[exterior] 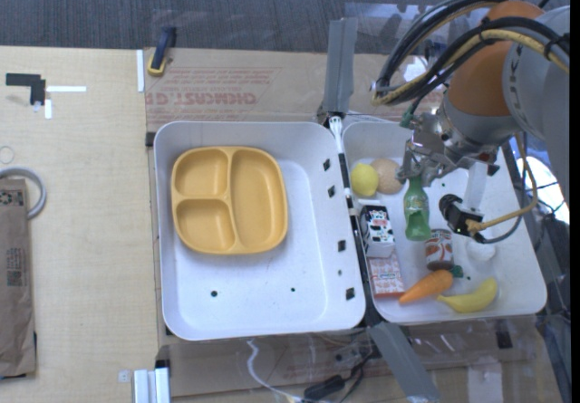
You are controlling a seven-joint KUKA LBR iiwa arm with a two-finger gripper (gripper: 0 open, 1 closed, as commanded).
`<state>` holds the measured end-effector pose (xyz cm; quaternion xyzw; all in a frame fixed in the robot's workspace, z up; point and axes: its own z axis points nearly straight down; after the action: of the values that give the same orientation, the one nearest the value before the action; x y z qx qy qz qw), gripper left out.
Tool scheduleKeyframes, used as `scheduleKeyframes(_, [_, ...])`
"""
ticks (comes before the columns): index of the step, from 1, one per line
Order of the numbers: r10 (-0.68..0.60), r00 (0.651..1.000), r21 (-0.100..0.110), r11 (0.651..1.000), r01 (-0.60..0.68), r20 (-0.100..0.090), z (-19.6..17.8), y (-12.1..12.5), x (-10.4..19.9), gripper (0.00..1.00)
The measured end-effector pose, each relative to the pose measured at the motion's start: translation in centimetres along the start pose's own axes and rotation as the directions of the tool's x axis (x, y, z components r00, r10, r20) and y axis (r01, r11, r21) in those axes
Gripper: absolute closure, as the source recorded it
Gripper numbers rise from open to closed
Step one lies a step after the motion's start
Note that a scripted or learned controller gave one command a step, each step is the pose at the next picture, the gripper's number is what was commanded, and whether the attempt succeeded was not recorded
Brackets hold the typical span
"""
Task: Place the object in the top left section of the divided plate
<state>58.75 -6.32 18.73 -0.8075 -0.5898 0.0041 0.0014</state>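
- Over in the left bin lay the yellow divided plate, flat toward the far side, with two small sections on its left and one long section on its right.
- All three sections of that plate were bare yellow, the top left one included.
- Across the divider, in the right bin, sat the loose things: a lemon touching a pale round fruit at the far end.
- A green bottle lay just beside those two, its cap pointing toward the far side.
- My gripper hung right above that bottle's cap end, low over the bin; I could not tell how far apart my fingers were, nor whether they had hold of anything.
- Nearer the divider rested a small black-and-white carton, and a flat red-and-white packet lay just in front of it.
- A little can stood near the middle of the bin, with a carrot and a banana side by side at the near edge.
- My arm came in from the right, cables looping over its orange band.
- Outside the bins, a brown paper bag lay at the bench's left edge.
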Motion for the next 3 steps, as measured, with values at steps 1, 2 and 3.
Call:
scheduleKeyframes(1, [0.276, 0.961, 0.003, 0.961, -0.276, 0.0, 0.0, -9.2, 2.6, 1.0])
scheduleKeyframes(2, [0.476, 0.88, 0.0, 0.88, -0.476, 0.001, 0.0, -10.3, 10.2, 1.0])
scheduleKeyframes(3, [0.654, 0.757, -0.001, 0.757, -0.654, 0.002, 0.0, -10.3, 10.9, 1.0])
